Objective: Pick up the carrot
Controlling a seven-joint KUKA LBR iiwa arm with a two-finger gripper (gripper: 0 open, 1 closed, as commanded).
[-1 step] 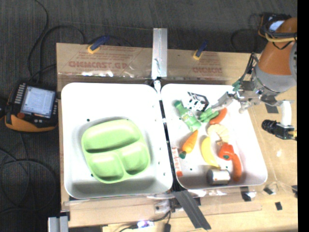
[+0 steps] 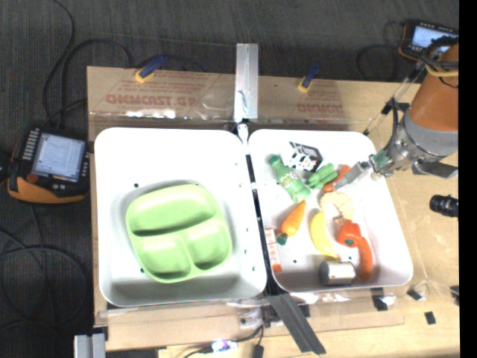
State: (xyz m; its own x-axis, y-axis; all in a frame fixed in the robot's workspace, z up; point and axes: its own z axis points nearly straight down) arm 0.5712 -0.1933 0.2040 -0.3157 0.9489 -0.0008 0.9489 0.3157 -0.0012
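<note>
Lowest in the frame, a silver can [image 2: 337, 272] sits in the right bin [image 2: 399, 267]. Carrot [image 2: 293, 220] lies centre-left there — tool [image 2: 344, 187] hovers upper right; its state I cannot tell.

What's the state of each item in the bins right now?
carrot: lying tilted in right bin, not held
banana: lying flat beside the carrot
tool: over the right bin's upper part, apart from the carrot
green tray: right side up in left bin
metal can: on its side

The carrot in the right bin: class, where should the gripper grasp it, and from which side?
Grip the carrot across its thick middle, coming straight down from above. It lies flat and slanted, its narrow end near the bin's left wall, with the banana close on the right, so close the fingers across its width.
</note>
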